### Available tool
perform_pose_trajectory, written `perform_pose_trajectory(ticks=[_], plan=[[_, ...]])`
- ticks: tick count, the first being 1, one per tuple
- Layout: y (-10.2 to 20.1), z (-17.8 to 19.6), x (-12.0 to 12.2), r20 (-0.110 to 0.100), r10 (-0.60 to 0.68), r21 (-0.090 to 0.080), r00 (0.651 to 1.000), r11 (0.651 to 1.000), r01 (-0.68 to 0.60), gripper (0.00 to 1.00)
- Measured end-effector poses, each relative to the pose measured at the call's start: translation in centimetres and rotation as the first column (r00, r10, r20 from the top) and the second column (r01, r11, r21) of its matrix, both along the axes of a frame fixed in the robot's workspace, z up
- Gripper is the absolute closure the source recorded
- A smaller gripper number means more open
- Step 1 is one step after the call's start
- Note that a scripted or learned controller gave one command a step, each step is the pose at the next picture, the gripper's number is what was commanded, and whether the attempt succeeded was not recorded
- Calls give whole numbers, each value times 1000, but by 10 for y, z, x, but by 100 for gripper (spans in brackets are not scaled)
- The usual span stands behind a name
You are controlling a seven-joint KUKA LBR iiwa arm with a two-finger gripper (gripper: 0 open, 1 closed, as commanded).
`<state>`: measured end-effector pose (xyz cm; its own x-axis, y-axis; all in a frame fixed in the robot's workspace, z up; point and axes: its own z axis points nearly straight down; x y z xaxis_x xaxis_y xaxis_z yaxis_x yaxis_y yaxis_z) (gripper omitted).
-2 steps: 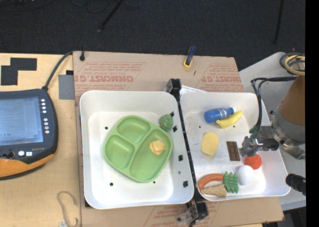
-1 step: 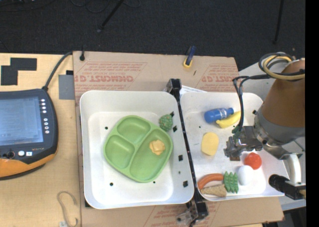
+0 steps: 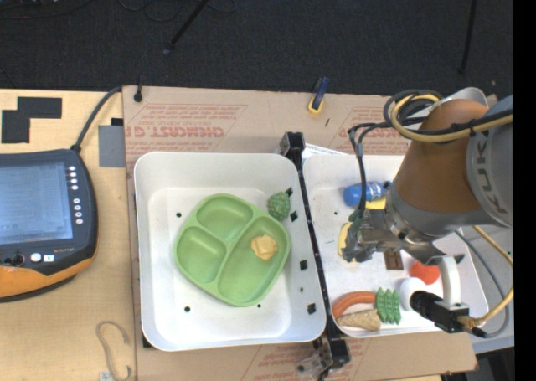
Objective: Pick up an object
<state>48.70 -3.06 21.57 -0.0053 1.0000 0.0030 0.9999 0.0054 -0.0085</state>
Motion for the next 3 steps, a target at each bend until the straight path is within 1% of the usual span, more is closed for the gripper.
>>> perform_pose_trajectory(ticks=[1,2,3], plan=[[38,0,10,2,-1,-1,1000,1000,1,100],[35,0,16,2,-3,-3,1000,1000,3,100],[35,0,13,1,-5,-3,1000,1000,5,100]])
